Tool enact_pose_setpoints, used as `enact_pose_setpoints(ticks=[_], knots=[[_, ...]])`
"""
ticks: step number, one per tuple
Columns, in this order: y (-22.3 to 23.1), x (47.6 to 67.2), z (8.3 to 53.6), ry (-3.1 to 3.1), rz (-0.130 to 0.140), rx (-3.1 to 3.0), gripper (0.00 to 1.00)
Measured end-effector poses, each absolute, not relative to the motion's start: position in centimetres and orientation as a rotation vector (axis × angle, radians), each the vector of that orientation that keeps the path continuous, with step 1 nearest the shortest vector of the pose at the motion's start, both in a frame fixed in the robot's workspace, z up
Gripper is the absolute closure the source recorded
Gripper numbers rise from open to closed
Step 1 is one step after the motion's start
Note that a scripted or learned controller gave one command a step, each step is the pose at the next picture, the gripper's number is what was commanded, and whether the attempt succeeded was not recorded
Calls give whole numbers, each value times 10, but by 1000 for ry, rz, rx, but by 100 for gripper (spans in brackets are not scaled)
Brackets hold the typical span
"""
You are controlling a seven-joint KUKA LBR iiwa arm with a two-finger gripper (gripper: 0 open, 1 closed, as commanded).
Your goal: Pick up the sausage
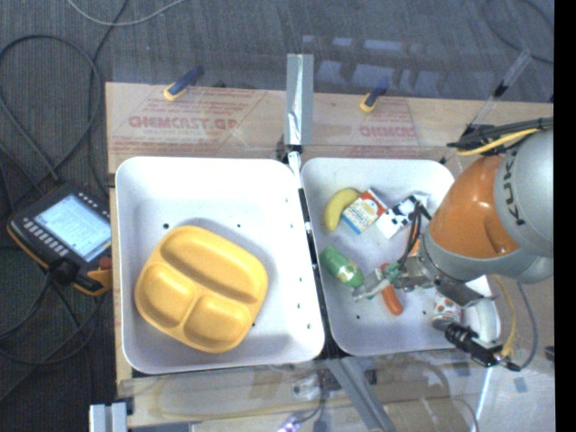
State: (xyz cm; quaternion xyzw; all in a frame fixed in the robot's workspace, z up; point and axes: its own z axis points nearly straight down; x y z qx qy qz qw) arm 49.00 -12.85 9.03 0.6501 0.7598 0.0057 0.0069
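Beside the claw: sausage, green bottle.

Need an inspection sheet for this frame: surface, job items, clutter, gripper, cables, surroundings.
Surface: two white bins side by side on a bench; left bin, right bin.
Job's things: a small orange-red sausage lies in the right bin, just under the arm's wrist.
Clutter: yellow tray in the left bin; banana, small carton and green bottle in the right bin.
Grippers: gripper low over the right bin beside the sausage; finger state unclear.
Cables: black cables loop across the floor at left; yellow cable runs to the arm.
Surroundings: handheld controller with lit screen on the floor, left of the bench.
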Motion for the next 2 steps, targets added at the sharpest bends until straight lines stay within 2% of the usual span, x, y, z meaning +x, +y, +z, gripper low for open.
enact_pose_setpoints(ticks=[1, 2], knots=[[-126, 491, 100, 2380, 23, 2032, 100], [-84, 528, 207, 2286, -5, 2152, 100]])
